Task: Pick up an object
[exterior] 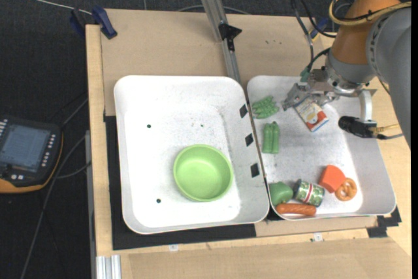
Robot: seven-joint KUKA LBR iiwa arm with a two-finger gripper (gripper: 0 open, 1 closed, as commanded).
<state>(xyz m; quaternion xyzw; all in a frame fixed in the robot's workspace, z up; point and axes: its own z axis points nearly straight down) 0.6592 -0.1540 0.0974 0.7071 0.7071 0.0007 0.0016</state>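
My gripper (305,98) hangs over the back of the right bin (366,166), reaching in from the right. A small white carton with a red end (313,117) sits tilted directly under it, its top meeting the gripper in the view; whether it is held is unclear. Two green pieces (264,106) (271,138) lie to the left along the bin's divider side. Near the front of this bin are an orange block (332,176), a pretzel-shaped ring (347,189), a small can (308,193), a green lump (281,193) and a red-orange sausage (297,209).
The left bin (150,108) holds a green bowl (203,172) near its front right. A metal post (212,3) rises behind the bins. Cables and a handheld pendant (26,150) lie off the bench at the left.
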